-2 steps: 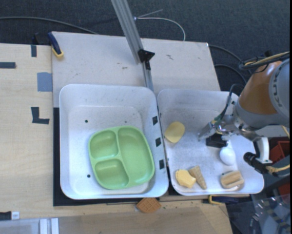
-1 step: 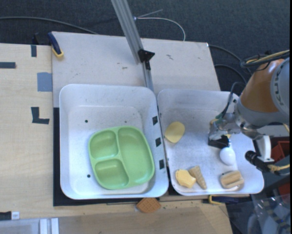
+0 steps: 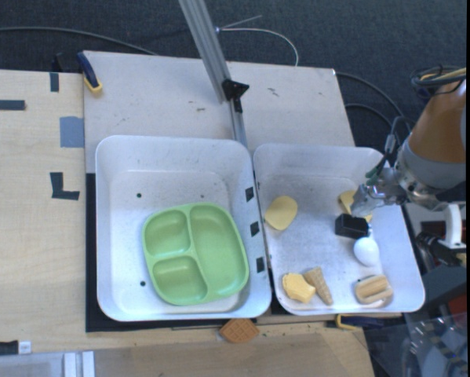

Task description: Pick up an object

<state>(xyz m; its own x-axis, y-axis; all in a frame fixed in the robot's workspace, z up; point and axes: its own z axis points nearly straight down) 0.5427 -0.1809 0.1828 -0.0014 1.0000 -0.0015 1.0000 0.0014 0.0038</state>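
Observation:
My gripper (image 3: 361, 204) is low over the right side of the right bin (image 3: 313, 162), reaching in from the right. Right beside it, partly hidden by it, lies a small yellow piece (image 3: 345, 201). A white egg (image 3: 366, 251) sits just below the gripper. Farther left on the bin floor is a pale yellow round chip (image 3: 281, 212). Along the front of the bin lie a yellow lump (image 3: 297, 288), a tan cone (image 3: 320, 284) and a brown bread roll (image 3: 372, 289). Nothing is seen held.
The left bin (image 3: 121, 163) holds a green divided plate (image 3: 195, 254). A brown waffle piece (image 3: 238, 331) lies on the bench in front of the bins. A slanted metal pole (image 3: 209, 42) stands behind the bins.

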